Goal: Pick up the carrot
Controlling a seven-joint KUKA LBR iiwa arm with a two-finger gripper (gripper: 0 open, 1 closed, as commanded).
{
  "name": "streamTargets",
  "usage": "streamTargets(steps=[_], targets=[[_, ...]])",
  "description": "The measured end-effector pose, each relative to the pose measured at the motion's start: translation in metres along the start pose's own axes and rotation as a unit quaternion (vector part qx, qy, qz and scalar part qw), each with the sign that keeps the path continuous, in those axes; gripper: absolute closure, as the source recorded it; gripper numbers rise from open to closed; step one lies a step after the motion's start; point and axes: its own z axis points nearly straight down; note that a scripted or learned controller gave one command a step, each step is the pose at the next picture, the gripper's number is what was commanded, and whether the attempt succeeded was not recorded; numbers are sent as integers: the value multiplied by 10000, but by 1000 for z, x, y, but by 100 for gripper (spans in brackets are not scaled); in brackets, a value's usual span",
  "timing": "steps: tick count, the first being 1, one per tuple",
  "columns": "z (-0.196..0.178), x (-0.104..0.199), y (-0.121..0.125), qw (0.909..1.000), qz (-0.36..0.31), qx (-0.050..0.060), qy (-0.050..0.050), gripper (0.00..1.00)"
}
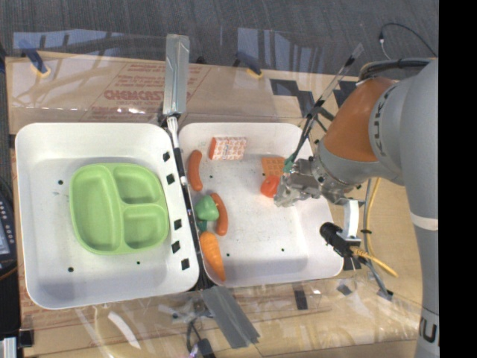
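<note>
The carrot [212,254], an orange tapered piece, lies along the left wall of the right bin [298,256] near its front corner. My gripper [286,193] is low over the right half of the same bin, far right of the carrot. It sits right beside a small orange-red piece [268,188], and the wrist hides how the two meet. Nothing can be seen held.
The right bin also holds a brown sausage [195,170], a pink-and-white box [227,148], an orange waffle-like block [273,165], and a green item [205,208] touching a red-orange one [220,214] just behind the carrot. The left bin [37,200] holds a green divided plate [119,207].
</note>
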Motion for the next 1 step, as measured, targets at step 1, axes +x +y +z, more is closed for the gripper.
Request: streamTargets(steps=[1], targets=[[0,0,0,10000,-1,-1,-1,0]])
